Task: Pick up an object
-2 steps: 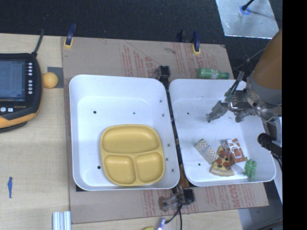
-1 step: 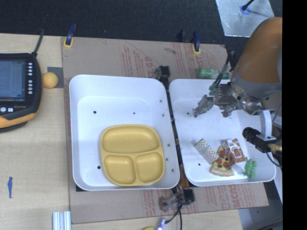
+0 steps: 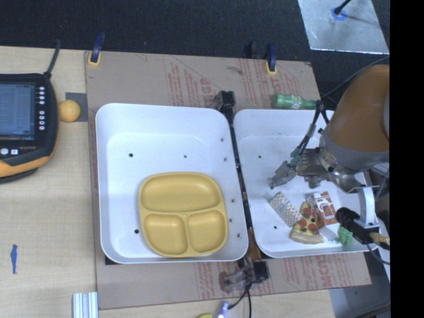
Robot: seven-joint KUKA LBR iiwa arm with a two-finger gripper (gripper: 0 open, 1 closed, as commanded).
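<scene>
The gripper (image 3: 286, 173) is hanging low over the middle of the right bin (image 3: 265, 134), and from here its two dark fingers are looking splayed apart with nothing sitting between them. The arm (image 3: 361, 121), grey with that orange band, is leaning in from the right and covering the right part of that bin.

The stuff to grab is all lying nearer and to the right of the fingertips. A small checkered packet (image 3: 285, 209) is lying on the bin floor just near of the gripper, close but not touching as far as I can tell. Right beside it, a toy pizza slice (image 3: 307, 228) is pointing toward the near edge, and a little red-and-white carton (image 3: 322, 205) is lying just right of that. A green piece (image 3: 344, 234) is sitting at the near right corner, partly behind a black part of the rig.

The left bin (image 3: 165, 128) is holding a yellow divided tray (image 3: 183, 213), well apart from the gripper. A green bottle (image 3: 291, 101) is lying on the cardboard just beyond the right bin's far rim. Far left, a teach pendant (image 3: 23, 124) is sitting on the bench with a yellow ball (image 3: 69, 110) beside it.
</scene>
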